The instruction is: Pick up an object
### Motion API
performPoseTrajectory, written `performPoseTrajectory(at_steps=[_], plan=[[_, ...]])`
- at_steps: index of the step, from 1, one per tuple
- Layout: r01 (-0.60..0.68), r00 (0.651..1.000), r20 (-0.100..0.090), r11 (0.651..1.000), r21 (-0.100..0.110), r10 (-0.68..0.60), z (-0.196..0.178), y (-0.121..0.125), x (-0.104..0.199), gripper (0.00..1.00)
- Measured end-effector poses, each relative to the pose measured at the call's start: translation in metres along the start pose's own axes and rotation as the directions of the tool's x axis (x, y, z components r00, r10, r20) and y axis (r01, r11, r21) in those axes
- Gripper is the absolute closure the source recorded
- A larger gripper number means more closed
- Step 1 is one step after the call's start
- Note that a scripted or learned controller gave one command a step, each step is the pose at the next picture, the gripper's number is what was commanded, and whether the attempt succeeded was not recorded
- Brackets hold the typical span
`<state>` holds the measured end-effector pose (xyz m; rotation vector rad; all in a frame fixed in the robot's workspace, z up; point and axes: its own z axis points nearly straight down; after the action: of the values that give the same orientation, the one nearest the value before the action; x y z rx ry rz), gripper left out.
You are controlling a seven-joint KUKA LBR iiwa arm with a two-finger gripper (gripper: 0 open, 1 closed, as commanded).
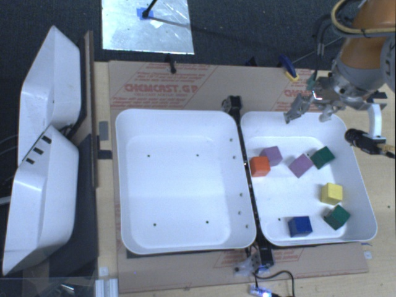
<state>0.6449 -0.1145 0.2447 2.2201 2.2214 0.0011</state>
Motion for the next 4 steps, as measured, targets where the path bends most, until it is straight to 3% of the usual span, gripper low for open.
performPoseTrajectory(at_steps=[1, 2, 4], plan=[[-0.001, 1.000, -0.001, 1.000, 0.007, 0.001, 0.090, -0.036, 0.001, 0.00], [0.000, 1.000, 0.002, 1.000, -0.010, 0.000, 0.141, -0.006, -0.008, 0.00], [0.000, 1.000, 0.001, 1.000, -0.008, 0.000, 0.143, -0.007, -0.008, 0.00]])
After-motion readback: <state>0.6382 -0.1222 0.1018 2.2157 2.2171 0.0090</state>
